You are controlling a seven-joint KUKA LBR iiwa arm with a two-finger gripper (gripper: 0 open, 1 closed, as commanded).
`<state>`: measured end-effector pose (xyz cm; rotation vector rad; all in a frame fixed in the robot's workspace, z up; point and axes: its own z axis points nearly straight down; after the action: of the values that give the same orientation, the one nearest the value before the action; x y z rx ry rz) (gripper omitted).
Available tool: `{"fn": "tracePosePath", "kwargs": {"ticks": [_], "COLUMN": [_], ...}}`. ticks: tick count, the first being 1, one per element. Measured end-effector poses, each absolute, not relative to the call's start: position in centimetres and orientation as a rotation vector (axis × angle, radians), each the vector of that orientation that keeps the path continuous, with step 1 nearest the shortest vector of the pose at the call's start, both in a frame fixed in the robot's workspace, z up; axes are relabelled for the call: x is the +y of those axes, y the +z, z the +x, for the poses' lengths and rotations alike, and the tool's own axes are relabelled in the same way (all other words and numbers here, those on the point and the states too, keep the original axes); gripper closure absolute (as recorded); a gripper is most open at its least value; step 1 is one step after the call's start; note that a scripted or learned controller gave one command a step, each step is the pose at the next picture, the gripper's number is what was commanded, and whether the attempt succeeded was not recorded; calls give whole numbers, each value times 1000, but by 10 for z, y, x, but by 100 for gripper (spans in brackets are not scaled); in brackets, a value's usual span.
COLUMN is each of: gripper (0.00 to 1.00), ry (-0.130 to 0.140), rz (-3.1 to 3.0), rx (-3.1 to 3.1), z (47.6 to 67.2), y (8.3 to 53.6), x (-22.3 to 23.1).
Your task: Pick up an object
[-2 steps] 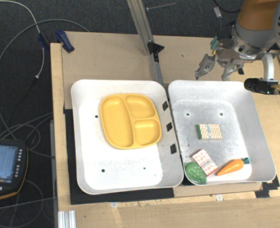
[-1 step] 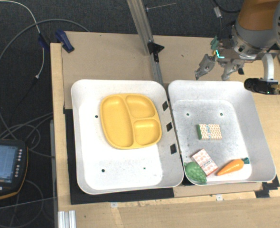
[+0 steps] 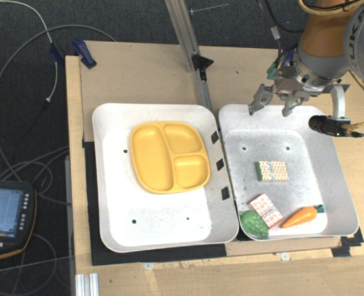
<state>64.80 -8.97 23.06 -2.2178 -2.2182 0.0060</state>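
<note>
Arm (image 3: 339,17) enters from the right, its upper part cut off by the top and right edges of the frame, so only the orange band and the wrist can be followed. Gripper (image 3: 273,107) hangs over the far rim of the right bin (image 3: 330,165), fingers (image 3: 258,102) spread apart with nothing between them. Right bin holds four items, all well apart from the gripper: a small checkered block (image 3: 273,171) near the middle, and along the near edge a red-and-white box (image 3: 266,209), a green leafy piece (image 3: 253,223) and a carrot (image 3: 300,216). Box lies against the green piece; whether it overlaps it is hard to tell. Print on the box is too small to read. Left bin (image 3: 108,184) carries a yellow divided tray (image 3: 168,156) with three compartments, lying flat toward the far side. A metal post (image 3: 185,29) rises between the bins and runs out of the top of the frame. A screen (image 3: 6,213) at the lower left is cut by the frame edge, its display unreadable. Cables (image 3: 21,91) trail across the dark floor on the left.
</note>
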Motion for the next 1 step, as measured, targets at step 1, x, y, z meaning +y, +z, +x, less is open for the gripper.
{"fn": "tracePosePath", "kwargs": {"ticks": [1], "gripper": [0], "ry": [9], "rz": [-2215], "rx": [-2217], "z": [644], "y": [167], "x": [-87]}}
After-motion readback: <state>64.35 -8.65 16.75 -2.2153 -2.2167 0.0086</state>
